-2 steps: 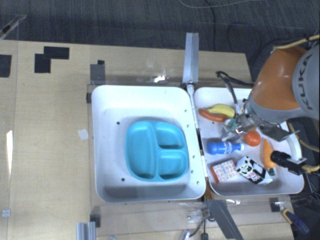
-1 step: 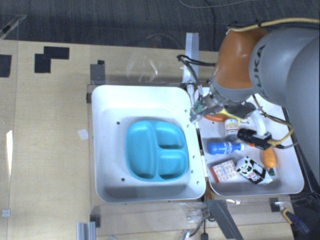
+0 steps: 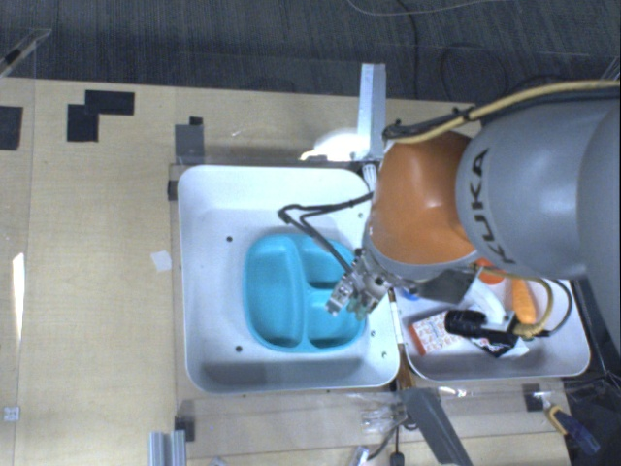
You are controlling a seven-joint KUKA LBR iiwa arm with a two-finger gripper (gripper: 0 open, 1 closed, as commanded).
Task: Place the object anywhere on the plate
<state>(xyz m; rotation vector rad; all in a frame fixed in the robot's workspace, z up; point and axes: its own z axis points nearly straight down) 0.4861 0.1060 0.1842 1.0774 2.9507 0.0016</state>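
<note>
At the middle of the bench: two shallow white bins sit side by side, the left bin (image 3: pixel 209 260) in full sight, the right bin (image 3: pixel 568 355) at 4 o'clock and mostly under the arm.
Plate: a bright blue divided plate (image 3: pixel 277 299) lies flat in the left bin, a little toward its 4 o'clock corner, with one long compartment and smaller ones beside it.
Arm: the grey arm (image 3: pixel 543 183) with its orange band (image 3: pixel 422 202) comes in from 3 o'clock and fills the right side.
Gripper: the gripper (image 3: pixel 351 295) hangs over the plate's 3 o'clock rim, pointing down.
Jaws: too small and blurred for me to tell whether they are released, clenched or grasping anything.
Object to place: I cannot tell which one it is. The loose things I see lie in the right bin: a red-and-white packet (image 3: pixel 427 333), an orange item (image 3: pixel 524 301) and a white item (image 3: pixel 492 304).
Cable: a black cable (image 3: pixel 310 212) loops over the left bin toward the wrist.
Bench surface: pale, wood-coloured, with black tape shapes (image 3: pixel 97 110) at 10 o'clock.
Fittings: a metal post (image 3: pixel 372 100) stands at the left bin's 1 o'clock corner.
Room: dark grey carpet (image 3: pixel 194 17) runs along 12 o'clock, with a thin wire (image 3: pixel 456 4) trailing across it.
</note>
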